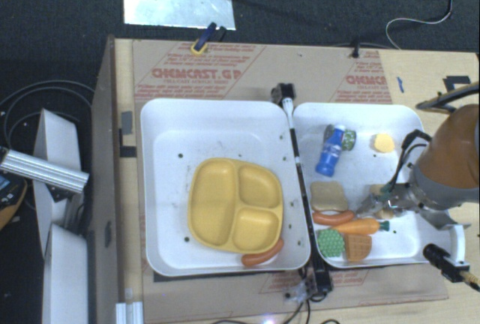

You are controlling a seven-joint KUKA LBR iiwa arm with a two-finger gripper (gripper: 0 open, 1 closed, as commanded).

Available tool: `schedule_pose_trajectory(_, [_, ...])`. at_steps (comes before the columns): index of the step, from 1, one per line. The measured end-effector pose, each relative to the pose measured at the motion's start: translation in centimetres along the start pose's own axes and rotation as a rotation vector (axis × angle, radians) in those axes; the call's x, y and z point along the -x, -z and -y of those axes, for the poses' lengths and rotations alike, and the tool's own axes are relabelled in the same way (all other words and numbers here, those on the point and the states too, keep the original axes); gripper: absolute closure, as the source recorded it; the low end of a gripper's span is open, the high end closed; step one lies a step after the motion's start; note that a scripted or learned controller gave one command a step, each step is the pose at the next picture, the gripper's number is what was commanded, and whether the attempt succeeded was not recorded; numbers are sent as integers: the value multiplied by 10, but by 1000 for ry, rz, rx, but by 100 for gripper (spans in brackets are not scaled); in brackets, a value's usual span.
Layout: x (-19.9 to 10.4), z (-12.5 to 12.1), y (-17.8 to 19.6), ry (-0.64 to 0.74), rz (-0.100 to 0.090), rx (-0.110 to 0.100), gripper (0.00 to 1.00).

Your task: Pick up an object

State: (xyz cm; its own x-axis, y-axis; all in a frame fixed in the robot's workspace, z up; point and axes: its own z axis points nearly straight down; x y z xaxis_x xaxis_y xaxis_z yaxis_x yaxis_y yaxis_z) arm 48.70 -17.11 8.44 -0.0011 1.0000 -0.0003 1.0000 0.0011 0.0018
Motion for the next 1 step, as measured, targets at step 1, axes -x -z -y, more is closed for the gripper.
schedule_pose_trajectory(1, [0, -1, 10, 1, -1, 1, 100])
